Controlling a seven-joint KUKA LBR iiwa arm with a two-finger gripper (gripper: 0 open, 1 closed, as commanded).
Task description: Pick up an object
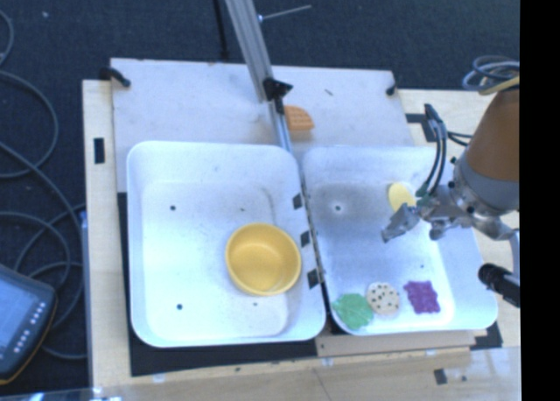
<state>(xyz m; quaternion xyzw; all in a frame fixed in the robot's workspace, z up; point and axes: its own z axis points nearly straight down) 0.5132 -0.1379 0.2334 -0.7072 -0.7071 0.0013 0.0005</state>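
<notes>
We see the jaws (411, 222) of the arm (492, 150) over the right bin (350, 182), near its middle; whether they stand wide or narrow we cannot tell, and nothing shows between them. A small yellow piece (400, 194) lies just beside them, toward the bin's far side. Along the near rim sit a green piece (353, 309), a spotted cookie (382, 298) and a purple piece (423, 296), close together, the green one at the corner. The bin's left half lies bare and gives open room. In the left bin (166, 180) a yellow bowl (262, 258) stands near the wall shared with the right bin. An orange thing (299, 120) rests on the desk (101, 215) behind the bins. We can read no writing.
</notes>
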